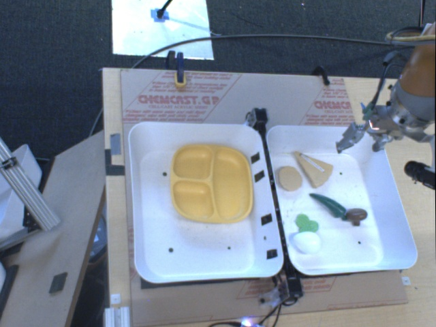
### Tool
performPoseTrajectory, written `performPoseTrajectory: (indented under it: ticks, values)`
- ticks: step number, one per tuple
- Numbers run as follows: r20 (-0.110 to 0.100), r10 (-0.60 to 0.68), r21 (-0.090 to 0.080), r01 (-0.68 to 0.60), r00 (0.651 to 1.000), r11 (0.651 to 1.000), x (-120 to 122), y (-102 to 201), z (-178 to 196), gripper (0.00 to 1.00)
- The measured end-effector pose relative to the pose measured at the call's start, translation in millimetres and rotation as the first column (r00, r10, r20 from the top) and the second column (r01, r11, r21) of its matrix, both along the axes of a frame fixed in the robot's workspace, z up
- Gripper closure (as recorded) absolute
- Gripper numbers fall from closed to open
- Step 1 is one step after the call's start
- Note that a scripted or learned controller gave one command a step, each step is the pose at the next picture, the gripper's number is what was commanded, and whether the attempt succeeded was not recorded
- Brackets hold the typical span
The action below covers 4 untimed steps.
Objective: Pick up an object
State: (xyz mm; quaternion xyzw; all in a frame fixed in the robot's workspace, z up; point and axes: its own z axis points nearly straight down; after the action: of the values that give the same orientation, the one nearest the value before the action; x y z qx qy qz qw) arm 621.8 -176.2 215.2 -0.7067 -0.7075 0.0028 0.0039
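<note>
The right bin (392,182) holds several small toy foods: a round tan cookie (289,178), a tan wedge (314,169), a dark green pepper (328,204), a brown mushroom (356,216), a light green piece (306,222) and a white egg (306,242). My gripper (362,140) hangs over the bin's far right corner, above and to the right of the wedge. Its fingers stand open with nothing between them. No toy touches it.
A yellow divided plate (210,182) lies in the middle of the left bin (146,203). A black divider with clips (269,203) runs between the bins. Cables cross the cardboard (204,97) behind them. The arm's orange band (415,36) is at the far right.
</note>
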Motion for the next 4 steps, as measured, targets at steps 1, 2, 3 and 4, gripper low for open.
performPoseTrajectory:
  ticks: [1, 2, 3, 4]
  values:
    - [0.011, 0.002, -0.002, -0.002, 1.0, 1.0, 2.7, 0.3, 6.7, 0.0]
    - [0.008, 0.0, -0.002, 0.0, 1.0, 1.0, -3.8, -7.6, -43.9, 0.0]
    - [0.009, 0.0, -0.002, 0.0, 1.0, 1.0, -7.3, -8.9, -86.1, 0.0]
    - [0.014, 0.0, 0.0, 0.0, 1.0, 1.0, -4.7, -8.5, -127.9, 0.0]
